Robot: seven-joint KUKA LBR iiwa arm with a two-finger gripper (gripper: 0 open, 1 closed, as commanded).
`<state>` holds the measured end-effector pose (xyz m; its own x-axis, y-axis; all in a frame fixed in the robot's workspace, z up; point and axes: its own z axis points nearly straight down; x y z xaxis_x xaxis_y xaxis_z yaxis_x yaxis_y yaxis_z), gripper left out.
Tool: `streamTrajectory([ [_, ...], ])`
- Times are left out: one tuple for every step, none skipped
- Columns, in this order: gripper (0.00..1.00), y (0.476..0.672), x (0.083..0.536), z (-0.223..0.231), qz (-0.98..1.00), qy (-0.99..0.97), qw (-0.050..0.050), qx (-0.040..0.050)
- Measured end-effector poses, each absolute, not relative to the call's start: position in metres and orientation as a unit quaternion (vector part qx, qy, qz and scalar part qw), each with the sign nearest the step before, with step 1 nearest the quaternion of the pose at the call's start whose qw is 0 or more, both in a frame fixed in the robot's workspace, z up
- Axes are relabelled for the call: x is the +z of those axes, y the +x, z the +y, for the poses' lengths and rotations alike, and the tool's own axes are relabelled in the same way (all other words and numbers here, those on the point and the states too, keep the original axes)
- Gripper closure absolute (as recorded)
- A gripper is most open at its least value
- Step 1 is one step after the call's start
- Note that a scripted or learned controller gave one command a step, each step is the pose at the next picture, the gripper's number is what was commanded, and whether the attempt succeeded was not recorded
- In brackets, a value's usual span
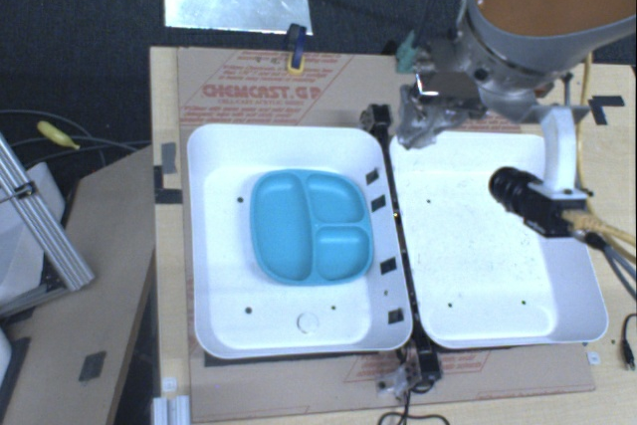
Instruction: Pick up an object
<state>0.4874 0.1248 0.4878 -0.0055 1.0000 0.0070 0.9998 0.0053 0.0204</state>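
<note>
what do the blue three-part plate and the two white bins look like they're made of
The blue three-compartment plate looks like moulded plastic: even colour, rounded dividers, soft sheen. The shallow white bins, left and right, look like thin formed plastic, matt, with rounded rims; metal can't be ruled out.

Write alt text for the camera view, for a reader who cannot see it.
A blue divided plate lies in the left white bin. The robot's claw hangs over the far edge of the right bin, apart from the plate.
</note>
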Motion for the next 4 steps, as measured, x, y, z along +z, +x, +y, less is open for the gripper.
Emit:
streamTrajectory([
  [1.00,0.486,0.444,0.196,0.711,0.703,-0.001,0.0000],
  [1.00,0.487,0.457,0.192,0.711,0.703,0.001,0.0022],
  [1.00,0.487,0.457,0.147,0.706,0.708,0.001,0.0007],
  [1.00,0.487,0.468,0.149,0.709,0.705,0.001,0.0024],
])
